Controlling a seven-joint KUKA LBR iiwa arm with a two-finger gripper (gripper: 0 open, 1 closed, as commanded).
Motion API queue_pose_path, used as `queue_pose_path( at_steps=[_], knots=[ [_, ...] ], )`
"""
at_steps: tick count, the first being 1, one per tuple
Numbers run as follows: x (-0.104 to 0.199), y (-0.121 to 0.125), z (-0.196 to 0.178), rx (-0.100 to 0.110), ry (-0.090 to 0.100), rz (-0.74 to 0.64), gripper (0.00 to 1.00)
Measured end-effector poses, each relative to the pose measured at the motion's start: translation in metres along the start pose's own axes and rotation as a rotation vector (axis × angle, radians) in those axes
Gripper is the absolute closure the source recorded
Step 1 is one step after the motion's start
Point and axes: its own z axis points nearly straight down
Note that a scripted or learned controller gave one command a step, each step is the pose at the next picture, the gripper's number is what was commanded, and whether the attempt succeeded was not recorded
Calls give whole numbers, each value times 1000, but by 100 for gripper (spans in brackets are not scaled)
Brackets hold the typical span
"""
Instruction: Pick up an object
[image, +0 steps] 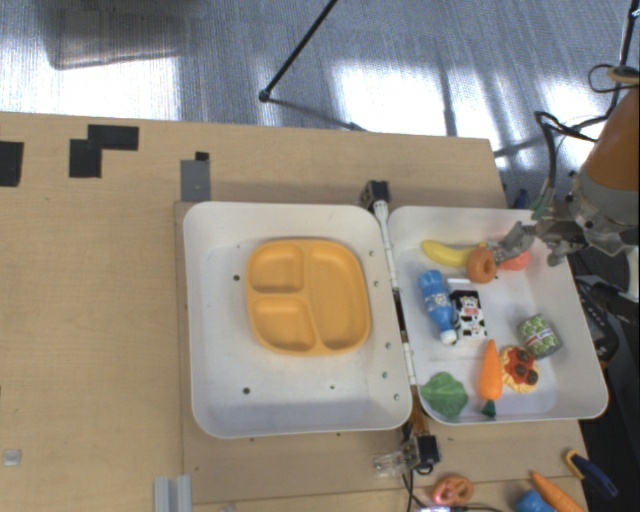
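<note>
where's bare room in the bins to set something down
Left bin: a bare white border all round the yellow tray, widest along the near edge. Right bin: crowded with banana, bottle, carrot and other toys; the gripper is at its far edge. One small bare patch lies between bottle and carrot.

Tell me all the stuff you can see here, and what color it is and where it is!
bins: 2, white, side by side on the bench
plate: 1, yellow-orange, three compartments, in the left bin
banana: 1, yellow, right bin, far side
donut: 1, orange, right of the banana
bottle: 1, blue, right bin, middle
cow: 1, black and white, beside the bottle
can: 1, green, right bin, right side
carrot: 1, orange, right bin, near side
pizza: 1, red and yellow, right of the carrot
lettuce: 1, green, right bin, near left corner
gripper: 1, grey, over the right bin's far edge
</note>
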Motion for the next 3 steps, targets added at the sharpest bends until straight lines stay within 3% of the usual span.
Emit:
queue_pose_path(
  at_steps=[1,2,3],
  knots=[
    [49,37,110,-5,0,-27,0],
    [49,38,99,-6,-1,-31,100],
    [31,37,11,-1,0,408,100]
  ],
)
